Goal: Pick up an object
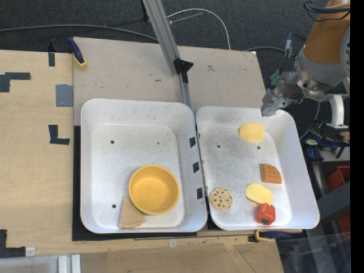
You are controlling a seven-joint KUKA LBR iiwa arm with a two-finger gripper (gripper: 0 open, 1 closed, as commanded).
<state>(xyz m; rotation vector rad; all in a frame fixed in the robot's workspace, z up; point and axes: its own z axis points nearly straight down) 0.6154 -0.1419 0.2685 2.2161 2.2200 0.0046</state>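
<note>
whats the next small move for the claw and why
Probably move in over the right bin and down toward the pale yellow piece. The claw sits at that bin's far right corner, holding nothing, and that piece is the closest object, lying apart from the others.

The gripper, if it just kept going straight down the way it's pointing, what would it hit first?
Probably the far rim of the right bin, since the gripper hangs over that corner. The nearest item, a pale yellow piece, lies off to the side. Depth is hard to judge here.
</note>
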